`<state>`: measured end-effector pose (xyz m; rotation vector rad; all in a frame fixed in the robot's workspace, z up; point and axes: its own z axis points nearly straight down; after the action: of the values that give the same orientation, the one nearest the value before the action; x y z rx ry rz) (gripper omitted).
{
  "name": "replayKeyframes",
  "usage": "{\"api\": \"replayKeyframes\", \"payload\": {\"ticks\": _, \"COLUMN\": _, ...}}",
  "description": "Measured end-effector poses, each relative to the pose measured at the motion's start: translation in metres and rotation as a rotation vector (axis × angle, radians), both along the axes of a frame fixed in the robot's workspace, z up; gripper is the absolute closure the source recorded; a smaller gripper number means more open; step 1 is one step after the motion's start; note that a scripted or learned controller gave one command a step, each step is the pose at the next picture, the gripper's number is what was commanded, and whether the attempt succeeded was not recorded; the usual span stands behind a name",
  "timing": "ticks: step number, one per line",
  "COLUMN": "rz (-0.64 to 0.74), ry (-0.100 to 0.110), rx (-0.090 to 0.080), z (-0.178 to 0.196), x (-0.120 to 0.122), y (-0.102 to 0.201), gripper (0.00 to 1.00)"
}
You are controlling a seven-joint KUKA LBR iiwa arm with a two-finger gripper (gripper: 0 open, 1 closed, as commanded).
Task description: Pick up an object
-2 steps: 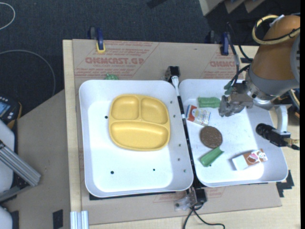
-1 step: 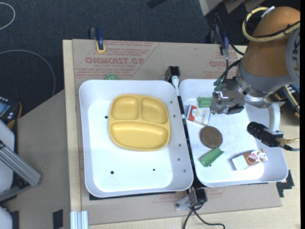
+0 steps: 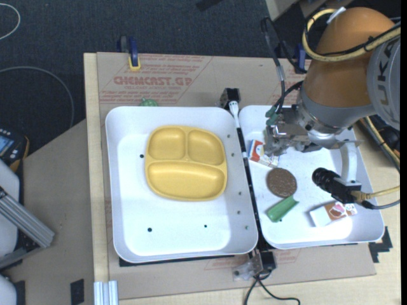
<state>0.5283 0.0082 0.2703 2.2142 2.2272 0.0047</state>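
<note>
step in hand, as judged: approach, nothing lifted. right bin (image 3: 305, 231), near to far: green block (image 3: 282, 208), brown disc (image 3: 281, 182), red-and-white packet (image 3: 256, 151). gripper (image 3: 274, 152) hangs low just beyond the disc, beside the packet; its opening cannot be told. next move calls for centring over one item.

Brown disc (image 3: 281, 182) flat in right bin (image 3: 304, 232)

Two bins are set side by side on the worktop (image 3: 165, 78). A divided plate (image 3: 186, 162) is laid in the left bin (image 3: 121, 189), toward its rear. In the right bin (image 3: 318, 230), a card (image 3: 255, 151) is found at the rear left, just beside the hand (image 3: 275, 146). A round disc (image 3: 281, 182) is placed before it, a small block (image 3: 281, 208) before the disc, and a packet (image 3: 332, 213) to the block's right.
</note>
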Motion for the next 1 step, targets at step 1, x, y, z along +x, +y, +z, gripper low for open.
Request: {"api": "replayKeyframes", "payload": {"ticks": 1, "rz": 0.003, "ry": -0.002, "rx": 0.001, "z": 0.0315, "x": -0.0090, "y": 0.0624, "gripper": 1.00}}
